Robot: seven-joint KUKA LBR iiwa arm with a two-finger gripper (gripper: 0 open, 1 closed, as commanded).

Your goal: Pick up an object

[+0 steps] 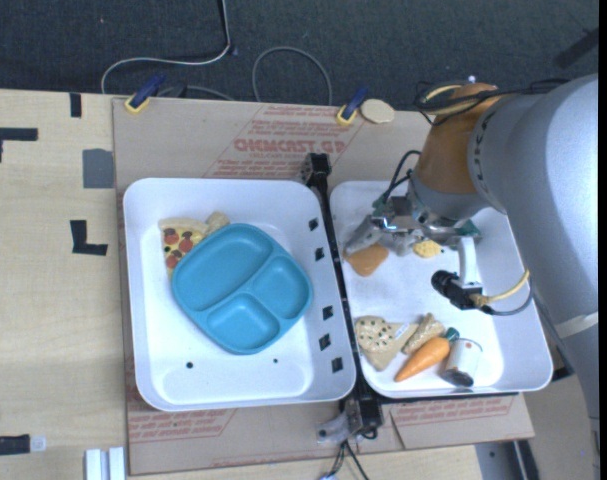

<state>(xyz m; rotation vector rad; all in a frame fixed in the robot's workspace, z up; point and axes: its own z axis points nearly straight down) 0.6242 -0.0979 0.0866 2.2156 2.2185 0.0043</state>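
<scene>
My gripper [386, 232] hangs low over the far left part of the right bin [503, 268], under the grey arm with its orange band. Just below it, and touching or nearly touching it, lies an orange-brown lump of toy food [368, 260]. A small yellow piece [426, 250] rests to the gripper's right. Near the front of this bin lie a tan speckled wedge [377, 337], a toy carrot [422, 359] and a small white and dark object [459, 362].
The left bin [143, 298] holds a blue divided plate [242, 286] with a pizza slice [181, 239] tucked behind its far left rim. A black ridge [326, 268] separates the bins. A black part with a yellow cable [463, 290] hangs from the arm over the right bin.
</scene>
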